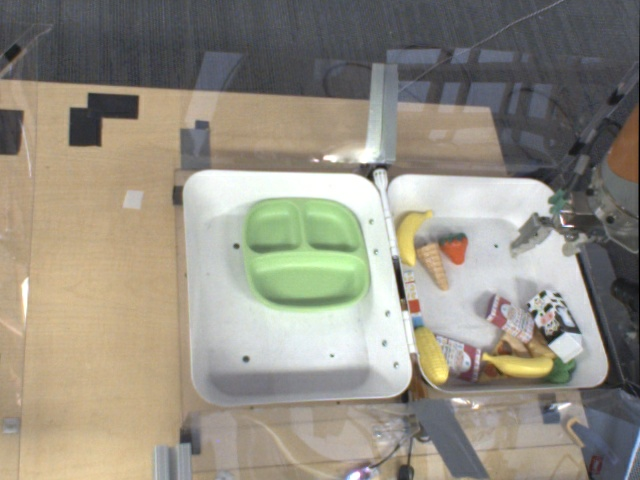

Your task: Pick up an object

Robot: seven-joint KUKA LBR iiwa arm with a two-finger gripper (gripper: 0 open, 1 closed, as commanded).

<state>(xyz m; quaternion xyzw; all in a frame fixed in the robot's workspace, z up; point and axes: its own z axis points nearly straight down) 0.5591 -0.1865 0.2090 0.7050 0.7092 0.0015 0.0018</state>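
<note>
My gripper (549, 238) hovers over the right edge of the right bin (480, 203). Its fingers (527, 236) are spread open with nothing between them. Toy food lies in this bin: a yellow banana (411, 234), a waffle cone (433, 265) and a red strawberry (455, 249) at the left. Near the front are a yellow corn cob (431, 356), a second banana (520, 366), a red snack packet (508, 318) and a black-and-white carton (548, 313). All of them sit apart from the gripper.
The left bin (215, 268) holds a green divided plate (305, 253). A metal divider (395, 258) runs between the bins. The grey arm with its orange band (625, 158) comes in from the right. Bare white floor lies in the right bin's back middle.
</note>
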